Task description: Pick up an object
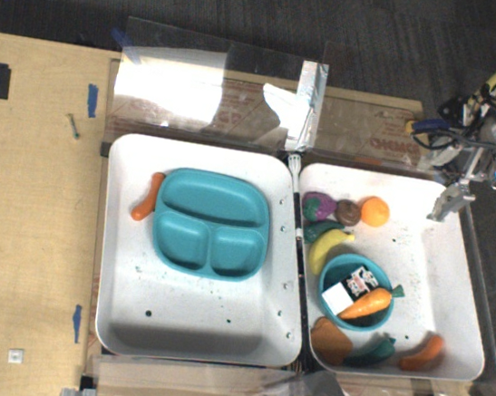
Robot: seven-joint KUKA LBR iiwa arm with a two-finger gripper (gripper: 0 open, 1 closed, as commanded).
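While the arm is reaching in from the right, its gripper (450,202) is hanging over the far right corner of the right bin (458,268), and whether it is clenched or released cannot be told from this slant. Nothing is showing under it, so it is probably waiting clear of the clutter. Candidates are crowding the bin's left and near side: an orange ball (375,211) lying far, beside a brown ball (348,212) and a purple piece (317,206); a banana (325,246) leaning against a teal bowl (336,275) that is cradling a carrot (368,305). A teal divided plate (210,223) is occupying the left bin (116,293), beside an orange stick (148,197).
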